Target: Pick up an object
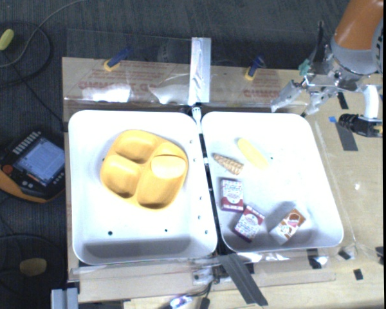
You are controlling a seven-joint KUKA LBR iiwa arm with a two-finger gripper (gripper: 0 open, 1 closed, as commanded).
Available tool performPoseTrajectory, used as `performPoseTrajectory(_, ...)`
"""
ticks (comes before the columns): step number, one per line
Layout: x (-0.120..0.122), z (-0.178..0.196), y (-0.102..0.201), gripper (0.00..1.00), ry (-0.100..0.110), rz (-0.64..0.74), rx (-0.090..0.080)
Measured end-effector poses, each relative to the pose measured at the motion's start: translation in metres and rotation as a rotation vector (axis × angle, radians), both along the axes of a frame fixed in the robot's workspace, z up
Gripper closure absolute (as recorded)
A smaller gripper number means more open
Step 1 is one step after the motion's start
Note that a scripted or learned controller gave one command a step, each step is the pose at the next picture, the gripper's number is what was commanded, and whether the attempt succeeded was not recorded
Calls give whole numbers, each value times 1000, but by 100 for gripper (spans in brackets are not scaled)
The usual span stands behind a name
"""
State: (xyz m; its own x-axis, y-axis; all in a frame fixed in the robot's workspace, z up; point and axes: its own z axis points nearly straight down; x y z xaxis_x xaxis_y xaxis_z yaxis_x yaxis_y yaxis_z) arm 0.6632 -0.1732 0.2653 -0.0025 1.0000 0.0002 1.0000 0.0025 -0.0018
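Note:
My gripper (299, 104) hangs over the back right rim of the right bin (321, 172), its two fingers spread open with nothing between them. Inside that bin lie a pale yellow banana-shaped piece (253, 152), a ridged tan cone (227, 164), a maroon packet (231, 194), a red and white packet (249, 224) and a small carton (289, 225). All of them sit lower left of the gripper and apart from it. A large yellow lumpy object (143, 167) rests in the left bin (90, 230).
A metal divider post (200, 69) stands behind the seam between the bins. Clips (116, 58) and crumpled plastic (109, 93) lie along the back board. A handheld controller (32, 166) sits on the floor to the left.

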Motion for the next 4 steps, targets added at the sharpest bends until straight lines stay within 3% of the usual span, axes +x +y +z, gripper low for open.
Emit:
performPoseTrajectory(1, -23, -119, 43, 0, -1, 384, 1)
performPoseTrajectory(2, -17, -92, -7, 0, -2, 326, -1)
performPoseTrajectory(3, -17, -176, 9, 0, -10, 507, -6)
performPoseTrajectory(4, 4, -175, -3, 0, 11, 638, 5)
